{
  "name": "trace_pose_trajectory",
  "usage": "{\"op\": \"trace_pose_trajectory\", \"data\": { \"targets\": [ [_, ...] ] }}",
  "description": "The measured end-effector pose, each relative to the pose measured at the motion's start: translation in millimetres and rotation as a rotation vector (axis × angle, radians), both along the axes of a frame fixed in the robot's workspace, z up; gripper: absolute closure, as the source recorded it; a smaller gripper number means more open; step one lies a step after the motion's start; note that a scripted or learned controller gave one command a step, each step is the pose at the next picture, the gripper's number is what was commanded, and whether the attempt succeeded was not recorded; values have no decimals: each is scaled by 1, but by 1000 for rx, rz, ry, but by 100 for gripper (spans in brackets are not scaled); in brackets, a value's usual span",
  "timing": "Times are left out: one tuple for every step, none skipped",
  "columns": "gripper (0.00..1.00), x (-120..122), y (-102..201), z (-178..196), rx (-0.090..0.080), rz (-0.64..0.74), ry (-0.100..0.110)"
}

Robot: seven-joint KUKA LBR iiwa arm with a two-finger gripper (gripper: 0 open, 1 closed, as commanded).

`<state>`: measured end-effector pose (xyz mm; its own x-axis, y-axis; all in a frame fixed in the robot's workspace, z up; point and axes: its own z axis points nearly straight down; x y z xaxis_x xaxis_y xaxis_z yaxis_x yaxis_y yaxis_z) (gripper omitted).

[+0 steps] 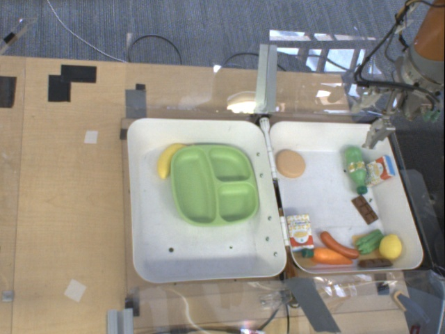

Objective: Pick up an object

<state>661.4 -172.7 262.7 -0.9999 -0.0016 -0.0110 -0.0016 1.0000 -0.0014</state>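
Note:
My gripper [376,132] hangs over the back right corner of the right bin [327,193], just above and right of a green bottle [356,167]. Nothing shows in its grasp. Beside the bottle lies a small red, white and blue carton [382,168]. A tan round bun [290,163] rests at the bin's back left. A brown bar [364,209] lies mid-right. Along the front sit a juice box [299,229], a red sausage [338,244], an orange carrot [332,257], a green pepper [368,241] and a yellow lemon [391,246].
The left bin [149,242] holds a green divided plate [214,184] with a yellow banana [165,160] at its back left edge. A metal post [266,82] stands behind the divider between the bins. The arm [417,68] and its cables fill the upper right.

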Motion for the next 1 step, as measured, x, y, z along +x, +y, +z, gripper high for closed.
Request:
{"op": "trace_pose_trajectory", "data": {
  "targets": [
    [0, 7, -16, -139, 4, -138, 14]
  ]
}}
